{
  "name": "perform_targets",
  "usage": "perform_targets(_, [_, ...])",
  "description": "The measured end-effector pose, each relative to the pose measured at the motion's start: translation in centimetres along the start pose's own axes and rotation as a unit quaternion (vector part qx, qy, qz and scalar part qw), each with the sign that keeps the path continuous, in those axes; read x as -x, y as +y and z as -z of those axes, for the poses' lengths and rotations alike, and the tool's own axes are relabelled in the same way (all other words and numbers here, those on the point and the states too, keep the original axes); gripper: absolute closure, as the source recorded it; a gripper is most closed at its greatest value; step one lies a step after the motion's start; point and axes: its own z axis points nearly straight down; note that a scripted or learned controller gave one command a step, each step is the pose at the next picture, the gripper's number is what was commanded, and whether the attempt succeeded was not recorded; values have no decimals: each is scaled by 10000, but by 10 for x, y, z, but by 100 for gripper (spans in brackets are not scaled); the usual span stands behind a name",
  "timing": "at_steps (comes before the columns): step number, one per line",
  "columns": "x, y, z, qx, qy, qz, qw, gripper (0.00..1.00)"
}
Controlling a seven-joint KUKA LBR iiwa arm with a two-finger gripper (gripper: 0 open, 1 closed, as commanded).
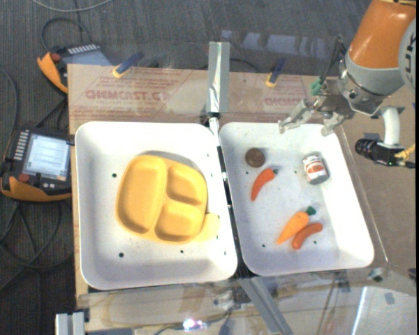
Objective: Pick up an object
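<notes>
near edge of the right bin: a carrot w/ green top and a small orange-red sausage-like piece lie side by side, touching or nearly so. risk here: fingers closing on one would likely nudge or catch the other, so a grab could slip or drag both.

mid bin: an orange chili pepper lies on a slant, thin and curved, prob easy to pinch off-centre and squirt out. right of it, apart, a small can on its side w/ red label; judged round and hard, could roll away if fingers land off its axis. just far of the pepper, a dark brown round thing, low and flat-looking, hard to get under.

left bin holds a yellow divided tray, big and well apart from the rest; too wide for a pinch imo.

far right: gripper hangs over the far rim of the right bin, fingers apart, nothing between them. no target obvious yet; nearest things are the can and the brown disc. coming down where it is now, it could hit the bin wall instead of an object. nothing lifted so far.
</notes>
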Motion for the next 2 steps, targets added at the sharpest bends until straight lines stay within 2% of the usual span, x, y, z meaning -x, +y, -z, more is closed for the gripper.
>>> perform_targets(1, [14,-42,-173,19,4,-402,9992,0])
perform_targets(2, [-10,-103,-190,71,-17,-390,9992,0])
